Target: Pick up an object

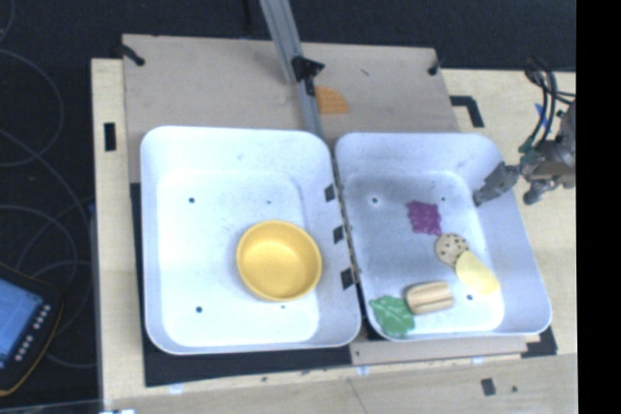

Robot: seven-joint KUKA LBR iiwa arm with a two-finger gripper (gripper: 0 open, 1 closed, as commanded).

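Yellow bowl [279, 259]: alone mid-left bin [175, 160], open floor all round.
Right bin [388, 155]: purple piece [423, 216], cookie [449, 248], lemon [477, 274], bread roll [429, 296], green leaf [392, 314] crowd its near-right corner.
Tool [514, 182]: over right rim, fingers spread, nothing between them.

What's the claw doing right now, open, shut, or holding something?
Claw: open and holding nothing, above the right bin's right rim.

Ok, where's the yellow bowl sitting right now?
The yellow bowl sits in the left bin, toward its lower right, near the divider with the right bin.
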